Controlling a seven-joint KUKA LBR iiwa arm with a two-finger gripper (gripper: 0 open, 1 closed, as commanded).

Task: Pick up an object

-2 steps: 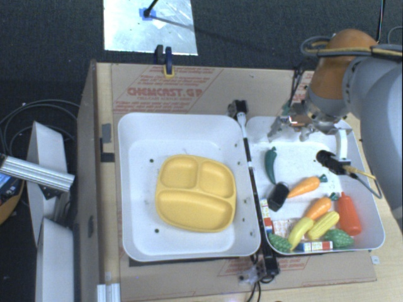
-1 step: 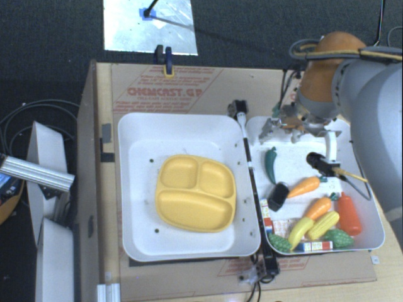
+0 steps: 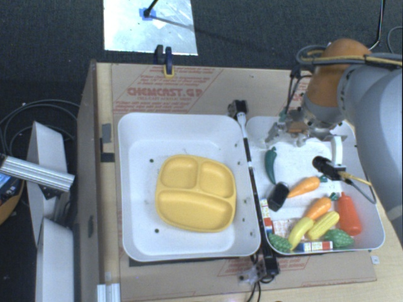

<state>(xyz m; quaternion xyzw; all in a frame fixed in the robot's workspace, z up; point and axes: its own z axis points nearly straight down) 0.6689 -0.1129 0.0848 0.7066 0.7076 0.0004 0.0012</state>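
Over the far end of the right bin [image 3: 378, 228], the gripper [image 3: 293, 131] hangs with fingers spread, holding nothing. Toy vegetables crowd the near end: a carrot [image 3: 305, 185], a green pepper [image 3: 271, 163], corn [image 3: 323, 225].

1. Green pepper [image 3: 271, 163]: upright, far left of the right bin.
2. Two carrots [image 3: 305, 185], [image 3: 318, 207]: orange, slanted, mid-bin.
3. Yellow corn [image 3: 300, 231]: near front wall.
4. Red bottle [image 3: 349, 215]: right side.
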